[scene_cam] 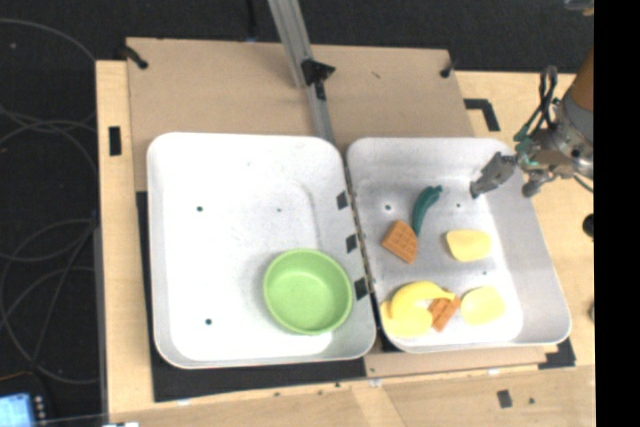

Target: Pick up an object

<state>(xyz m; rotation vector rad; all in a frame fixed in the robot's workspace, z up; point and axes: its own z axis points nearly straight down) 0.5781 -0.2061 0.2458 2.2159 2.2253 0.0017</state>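
Note:
The right bin (520, 245) holds several small items. Among them are a dark green curved piece (427, 205), an orange waffle-like piece (400, 241) and a yellow lump (468, 244). Near the front lie a yellow round piece (411, 305), a small orange piece (443, 313) and another yellow lump (483, 306). My gripper (510, 180) hangs over the bin's far right part, above and right of the yellow lump. It is open, with nothing between its fingers (490, 178).
A green bowl (308, 290) sits at the front right of the left bin (200, 215). A slanted metal pole (290, 25) rises behind the bins. The bins' shared wall (352, 235) runs between them.

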